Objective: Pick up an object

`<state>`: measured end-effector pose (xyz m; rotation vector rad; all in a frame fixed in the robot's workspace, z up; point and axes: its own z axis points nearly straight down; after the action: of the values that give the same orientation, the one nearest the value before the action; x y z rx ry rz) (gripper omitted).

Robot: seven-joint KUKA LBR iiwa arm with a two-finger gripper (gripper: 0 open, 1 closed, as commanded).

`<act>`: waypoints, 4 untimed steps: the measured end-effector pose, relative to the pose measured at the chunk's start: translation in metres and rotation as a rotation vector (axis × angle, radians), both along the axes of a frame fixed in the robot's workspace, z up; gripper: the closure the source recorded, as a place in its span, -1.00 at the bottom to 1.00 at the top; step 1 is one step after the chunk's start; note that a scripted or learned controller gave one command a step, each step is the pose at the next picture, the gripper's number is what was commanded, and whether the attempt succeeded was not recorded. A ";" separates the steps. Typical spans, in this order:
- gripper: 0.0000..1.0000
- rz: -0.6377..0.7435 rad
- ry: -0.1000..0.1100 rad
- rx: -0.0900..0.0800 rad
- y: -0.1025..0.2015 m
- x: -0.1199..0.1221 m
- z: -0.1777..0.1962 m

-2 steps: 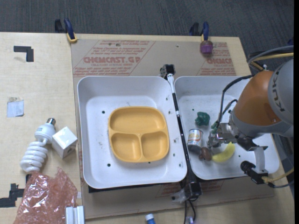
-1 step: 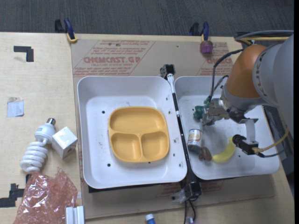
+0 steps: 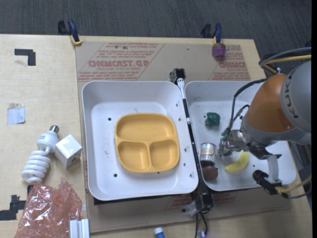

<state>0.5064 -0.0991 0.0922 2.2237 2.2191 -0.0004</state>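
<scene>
Jaws hidden beneath the wrist body from this high slant; cannot tell whether wide, narrow or closed, and nothing seen held. Gripper (image 3: 229,145) low in the right bin (image 3: 218,86), over its near-middle floor, with the grey-and-orange arm (image 3: 270,110) reaching in from the right.

Closest to the tool: a yellow banana-shaped piece (image 3: 237,162), just beside and toward the bin's near wall, slightly to the arm's side. Long axis slanted, running from near-left up to far-right, the upper tip almost under the tool. Likely the easiest target; would call for a short shift toward the near wall and a closing line set across that slant, not along it.

Next out, to the left: a small metal can (image 3: 207,152) standing upright, near the tool but apart from it, close against the divider between the bins. Just below the can, touching or nearly so: a brown rounded object (image 3: 210,172). Crowded pair, tight to the wall, probably awkward for a clean approach.

Farther, toward the bin's back: a small green object (image 3: 212,119), alone on bare white floor, well apart from the rest.

Farthest: the left bin (image 3: 94,133), holding a yellow divided tray (image 3: 147,142) lying flat at its middle, well apart from the tool and across the divider.
</scene>
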 end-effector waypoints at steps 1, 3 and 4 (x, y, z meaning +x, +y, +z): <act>-1.00 0.004 -0.001 -0.001 -0.004 0.115 0.001; -1.00 0.000 0.000 0.000 0.003 -0.029 0.000; -1.00 0.003 -0.001 -0.001 -0.001 0.053 0.000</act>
<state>0.5593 -0.0998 0.0926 2.2195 2.2216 0.0000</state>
